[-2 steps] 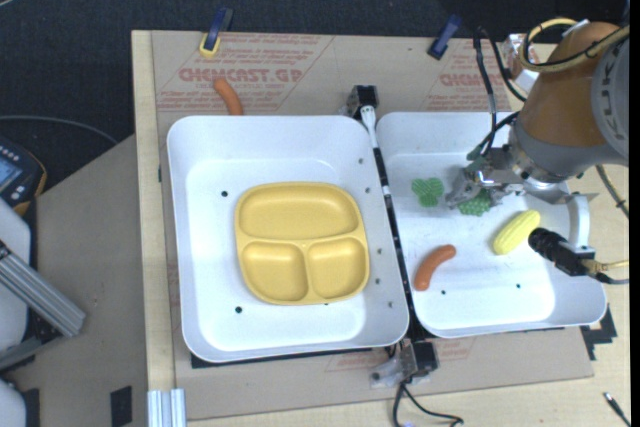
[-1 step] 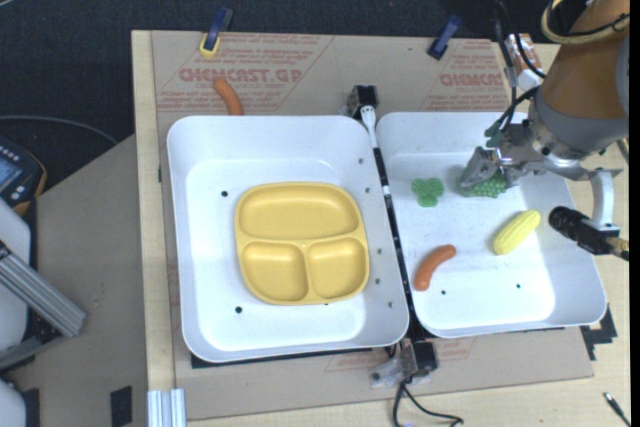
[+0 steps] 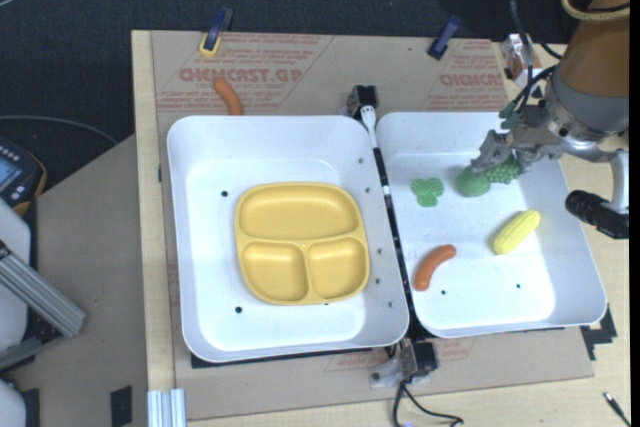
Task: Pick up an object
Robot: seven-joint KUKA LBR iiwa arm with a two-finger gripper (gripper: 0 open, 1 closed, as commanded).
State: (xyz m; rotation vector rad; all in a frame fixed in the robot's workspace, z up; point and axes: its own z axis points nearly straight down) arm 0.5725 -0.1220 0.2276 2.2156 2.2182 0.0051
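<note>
The gripper (image 3: 497, 158) is set low over a green vegetable (image 3: 476, 181) in the right bin (image 3: 560, 305); its finger opening cannot be told, perhaps touching. The vegetable could be nudged aside, not gripped.

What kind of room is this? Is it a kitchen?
Probably a robot lab, not a kitchen: a grey robot arm reaches over two shallow white plastic bins holding toy food, like a yellow plastic corn cob.
</note>
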